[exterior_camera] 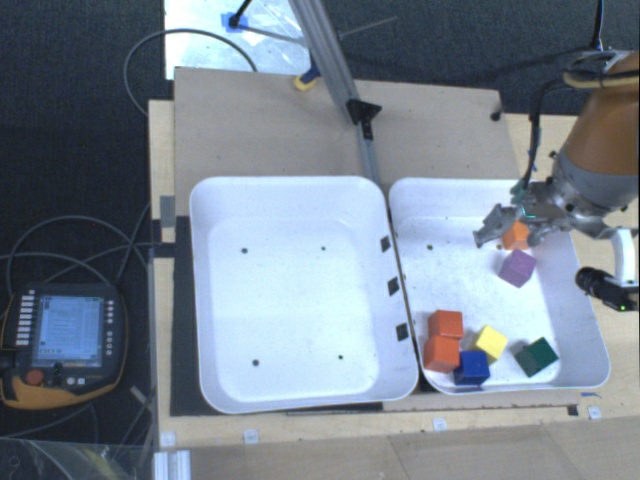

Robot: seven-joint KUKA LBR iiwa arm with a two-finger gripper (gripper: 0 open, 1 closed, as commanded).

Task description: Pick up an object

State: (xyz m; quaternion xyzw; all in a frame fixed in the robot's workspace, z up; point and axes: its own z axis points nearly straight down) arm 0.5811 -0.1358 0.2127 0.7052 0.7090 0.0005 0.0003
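Observation:
My gripper hangs over the upper part of the right bin, reaching in from the right. A small orange block sits between its grey fingers, and the fingers look shut on it. Just below it, a purple cube lies on the bin floor. Along the bin's front edge are two orange blocks stacked close together, a blue cube, a yellow cube and a dark green cube.
The left bin stands beside the right one, joined at a middle rim. A metal pole slants over the bench at the back. A control pendant lies on the floor at left.

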